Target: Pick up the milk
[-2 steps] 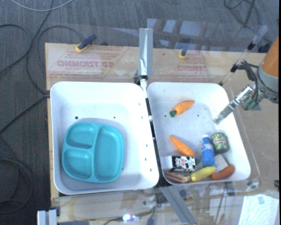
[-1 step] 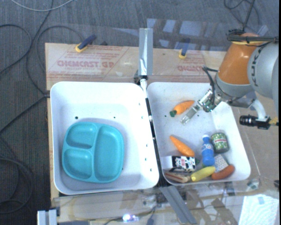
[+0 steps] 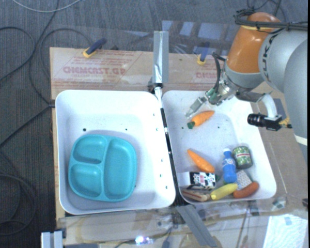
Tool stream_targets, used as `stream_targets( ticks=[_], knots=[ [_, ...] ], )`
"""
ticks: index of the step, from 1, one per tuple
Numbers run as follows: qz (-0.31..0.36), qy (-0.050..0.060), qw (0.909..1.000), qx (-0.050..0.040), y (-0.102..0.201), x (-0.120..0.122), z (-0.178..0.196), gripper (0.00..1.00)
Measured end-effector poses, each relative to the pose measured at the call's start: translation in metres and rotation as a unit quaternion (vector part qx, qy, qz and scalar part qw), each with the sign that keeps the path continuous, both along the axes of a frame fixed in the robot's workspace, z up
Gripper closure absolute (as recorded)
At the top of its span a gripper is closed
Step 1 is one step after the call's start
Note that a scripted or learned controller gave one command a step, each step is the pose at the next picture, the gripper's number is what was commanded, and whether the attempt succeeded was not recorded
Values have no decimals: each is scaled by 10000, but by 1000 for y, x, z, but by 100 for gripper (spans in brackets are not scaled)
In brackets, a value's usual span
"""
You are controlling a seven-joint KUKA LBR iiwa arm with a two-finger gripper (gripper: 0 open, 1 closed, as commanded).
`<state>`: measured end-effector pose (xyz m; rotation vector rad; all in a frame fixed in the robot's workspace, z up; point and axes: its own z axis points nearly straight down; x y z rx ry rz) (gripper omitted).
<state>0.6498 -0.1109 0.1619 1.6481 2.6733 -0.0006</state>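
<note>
Nearest the camera, along the front wall of the right white bin (image 3: 271,161), lie a brown sandwich-like toy (image 3: 195,195), a yellow banana-shaped piece (image 3: 223,191) and a reddish sausage (image 3: 246,189). Just behind them sits the milk, a small white carton with black cow patches (image 3: 202,179), lying on its side beside an orange carrot (image 3: 200,160). It looks light and stiff, probably smooth-sided; taking it across its narrow faces seems safest. The tool (image 3: 197,106) hovers well apart, over a second carrot (image 3: 202,119); I cannot tell its spread. Faint red lettering on the desk board (image 3: 93,70) is not legible enough to read
</note>
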Motion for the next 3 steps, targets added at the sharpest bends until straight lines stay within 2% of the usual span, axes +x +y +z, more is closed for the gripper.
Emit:
stream_targets(
  ticks=[1, 2, 3],
  knots=[
    [6, -5, 10000, -15, 0, 0, 9, 100],
    [6, -3, 10000, -18, 0, 0, 9, 0],
    [1457, -46, 9893, -18, -58, -152, -72, 0]
  ],
)
